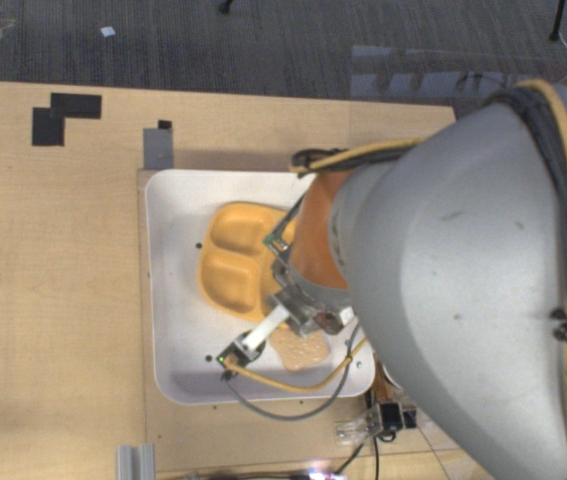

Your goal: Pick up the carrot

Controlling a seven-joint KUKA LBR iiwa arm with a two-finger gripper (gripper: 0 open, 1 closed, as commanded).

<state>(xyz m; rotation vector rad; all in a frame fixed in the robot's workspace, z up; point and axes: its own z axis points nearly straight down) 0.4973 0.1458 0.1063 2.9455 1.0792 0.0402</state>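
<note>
The pincer (296,308) hangs low over the right part of the white bin (168,288), under the bulky grey arm (463,268) that leans in from the right. I cannot tell whether it is open or holding anything. Just to its left a yellow bun-shaped lump (231,260) lies in the bin, and a tan flat piece (298,350) lies nearer the front rim. I cannot tell where the carrot is.

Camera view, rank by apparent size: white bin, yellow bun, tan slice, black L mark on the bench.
1. white bin
2. yellow bun
3. tan slice and black L mark: look about alike, and the slice is partly hidden, so unranked.
</note>
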